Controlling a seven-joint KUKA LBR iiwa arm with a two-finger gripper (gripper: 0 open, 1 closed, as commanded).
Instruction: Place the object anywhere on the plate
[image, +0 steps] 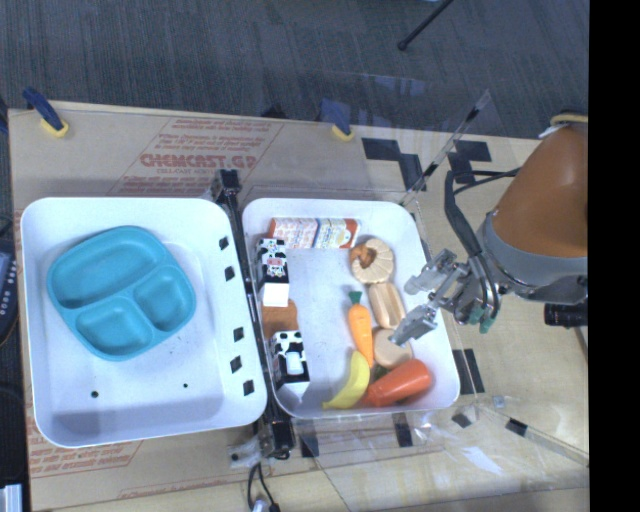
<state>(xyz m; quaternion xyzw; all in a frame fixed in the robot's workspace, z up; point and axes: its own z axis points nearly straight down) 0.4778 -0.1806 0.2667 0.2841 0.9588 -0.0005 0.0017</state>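
A blue plate (120, 290) with three compartments lies in the left bin (60, 400). The right bin (320, 395) holds toy food: a carrot (361, 328), a banana (349, 384), a red pepper (402, 381), a bread roll (385, 302), a round pastry (372, 258), a flat packet (313, 232), two cow-print cartons (273, 262) (291, 357) and a brown and white block (278, 308). My gripper (425, 298) hangs open over the right edge of the right bin, beside the bread roll, with nothing between its fingers.
The arm's orange band (550, 195) and grey wrist stand over the bench at the right. A black divider with clips (240, 290) runs between the two bins. Blue and yellow clamps (45, 112) (337, 118) hold the cardboard base at the back.
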